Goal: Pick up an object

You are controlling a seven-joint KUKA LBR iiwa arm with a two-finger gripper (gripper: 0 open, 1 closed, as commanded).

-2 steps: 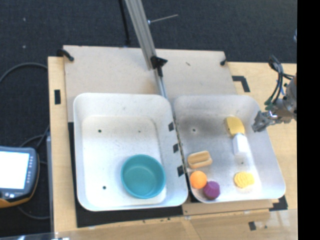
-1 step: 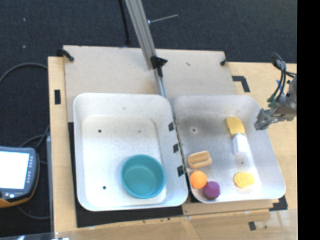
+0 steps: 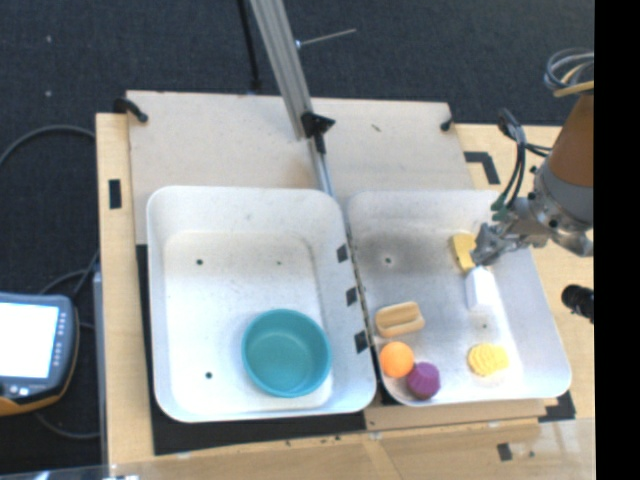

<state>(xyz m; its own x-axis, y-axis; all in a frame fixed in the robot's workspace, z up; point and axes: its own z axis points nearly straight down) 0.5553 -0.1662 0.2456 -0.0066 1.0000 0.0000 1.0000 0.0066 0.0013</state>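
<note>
Gleaming round teal bowl, smooth-walled.

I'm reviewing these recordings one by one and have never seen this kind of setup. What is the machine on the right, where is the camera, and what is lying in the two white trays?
The camera is fixed above the bench and looks down at a slant. The machine on the right is a robot arm; its gripper is over the right bin, beside a yellow block. Whether it holds anything cannot be told. Also in that bin: a white stick-shaped piece, a tan bun-like item, an orange ball touching a purple ball, and a ridged yellow piece. The left bin holds a teal bowl. The grey bar at the top is a fixed rail.
</note>
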